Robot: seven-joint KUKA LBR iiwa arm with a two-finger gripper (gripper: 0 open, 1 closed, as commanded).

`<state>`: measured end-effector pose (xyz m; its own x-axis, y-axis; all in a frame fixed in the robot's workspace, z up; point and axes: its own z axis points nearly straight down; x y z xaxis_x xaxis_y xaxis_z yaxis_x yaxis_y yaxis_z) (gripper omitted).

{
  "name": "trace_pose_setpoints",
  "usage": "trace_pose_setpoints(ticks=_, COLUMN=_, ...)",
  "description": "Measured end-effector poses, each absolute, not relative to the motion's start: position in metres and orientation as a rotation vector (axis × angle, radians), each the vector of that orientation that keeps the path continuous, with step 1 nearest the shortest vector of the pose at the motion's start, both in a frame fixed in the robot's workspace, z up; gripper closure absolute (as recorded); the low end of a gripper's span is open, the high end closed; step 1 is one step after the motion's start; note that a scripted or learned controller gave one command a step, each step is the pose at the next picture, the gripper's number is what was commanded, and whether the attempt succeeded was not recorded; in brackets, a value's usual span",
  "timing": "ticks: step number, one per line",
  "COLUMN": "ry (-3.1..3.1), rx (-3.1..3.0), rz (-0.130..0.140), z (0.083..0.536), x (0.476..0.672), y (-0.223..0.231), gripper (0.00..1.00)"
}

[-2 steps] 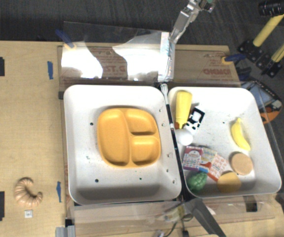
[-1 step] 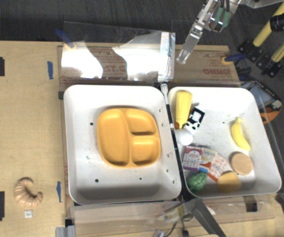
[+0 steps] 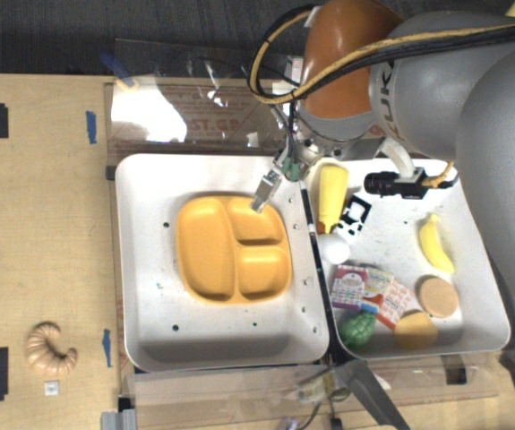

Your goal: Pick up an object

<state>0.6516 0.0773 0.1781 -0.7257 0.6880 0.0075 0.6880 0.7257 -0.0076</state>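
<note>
Two white bins: the left bin [image 3: 141, 267] holds one yellow divided plate [image 3: 233, 247]. The right bin [image 3: 472, 240] holds one mustard bottle [image 3: 330, 195], one banana [image 3: 435, 244], one green vegetable [image 3: 358, 329], one printed packet [image 3: 361, 287] and two round buns [image 3: 438, 296]. One croissant [image 3: 49, 348] lies on the bench

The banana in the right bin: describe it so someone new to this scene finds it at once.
Start at the right bin, the one beside the arm. Along its far right side, above a round tan disc, lies the banana. It is small, curved and plain yellow, unlike the straight yellow bottle by the divider.
</note>
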Motion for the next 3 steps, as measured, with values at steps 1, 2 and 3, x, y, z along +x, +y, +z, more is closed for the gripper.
trace_pose_setpoints(ticks=1, ry=-2.896, rx=-1.220, rz=0.000, z=0.185, x=0.652, y=0.018, gripper=0.00)
trace_pose_setpoints(ticks=2, ry=-2.601, rx=-1.760, rz=0.002, z=0.184, x=0.608, y=-0.029, gripper=0.00)
trace_pose_setpoints(ticks=3, ry=-2.472, rx=-1.932, rz=0.003, z=0.183, x=0.479, y=-0.015, gripper=0.00)
